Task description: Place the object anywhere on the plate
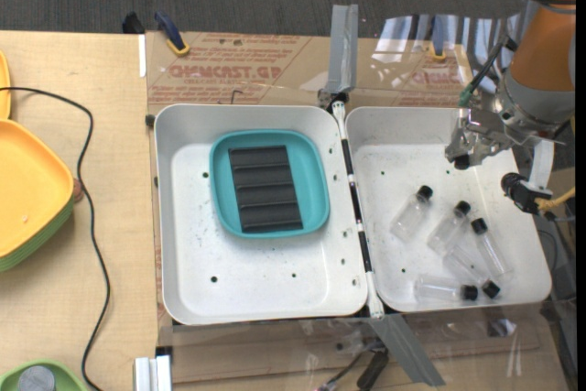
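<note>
In the right bin, toward its near right part, lie several clear little bottles with black caps: one a bit left of the rest, two crossing each other close together, and one along the near wall with a loose-looking cap or second small bottle just beside it. Any of these could be the object to move. The plate, a teal dish with a dark ribbed block resting in its middle, sits in the left bin, well apart from the bottles and across the divider.

What could go wrong is mostly down to the bottles themselves. They are clear, round and lying on their sides, so I judge they would roll or squirt away under a pinch that lands off-centre. The two crossing ones lie so close that a descent there may catch both or knock one aside. The ribbed block takes up most of the plate, so a released bottle could roll off it toward the rim.

The claw hangs over the far part of the right bin, apart from every bottle, with nothing seen between its tips. Whether it is spread or closed I cannot tell; the tips are too small and dark against the wrist hardware. The arm rises behind it at the right edge, cables trailing near the bin's right wall.
</note>
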Tool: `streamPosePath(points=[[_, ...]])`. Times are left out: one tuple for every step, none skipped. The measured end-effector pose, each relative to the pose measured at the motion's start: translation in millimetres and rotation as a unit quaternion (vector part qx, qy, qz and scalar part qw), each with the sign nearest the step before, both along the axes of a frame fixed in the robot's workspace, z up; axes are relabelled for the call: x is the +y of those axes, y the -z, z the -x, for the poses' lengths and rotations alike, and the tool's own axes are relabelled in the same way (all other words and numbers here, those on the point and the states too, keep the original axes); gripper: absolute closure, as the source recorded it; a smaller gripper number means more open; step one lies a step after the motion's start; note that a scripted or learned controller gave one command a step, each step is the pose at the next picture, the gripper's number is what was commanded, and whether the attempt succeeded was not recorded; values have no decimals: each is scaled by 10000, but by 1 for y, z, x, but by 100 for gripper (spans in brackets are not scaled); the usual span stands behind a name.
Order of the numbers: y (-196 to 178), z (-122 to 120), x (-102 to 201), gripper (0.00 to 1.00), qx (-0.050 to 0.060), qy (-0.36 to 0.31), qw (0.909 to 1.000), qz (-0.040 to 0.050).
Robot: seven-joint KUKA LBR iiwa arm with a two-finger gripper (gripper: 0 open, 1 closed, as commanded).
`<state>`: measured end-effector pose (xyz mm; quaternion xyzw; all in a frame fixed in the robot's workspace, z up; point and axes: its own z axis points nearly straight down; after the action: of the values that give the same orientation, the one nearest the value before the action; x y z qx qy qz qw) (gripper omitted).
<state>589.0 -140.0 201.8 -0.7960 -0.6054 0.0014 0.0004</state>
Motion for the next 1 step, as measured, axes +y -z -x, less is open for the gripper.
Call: streamPosePath(points=[[12, 8, 99, 100, 11, -464, 9989, -3]])
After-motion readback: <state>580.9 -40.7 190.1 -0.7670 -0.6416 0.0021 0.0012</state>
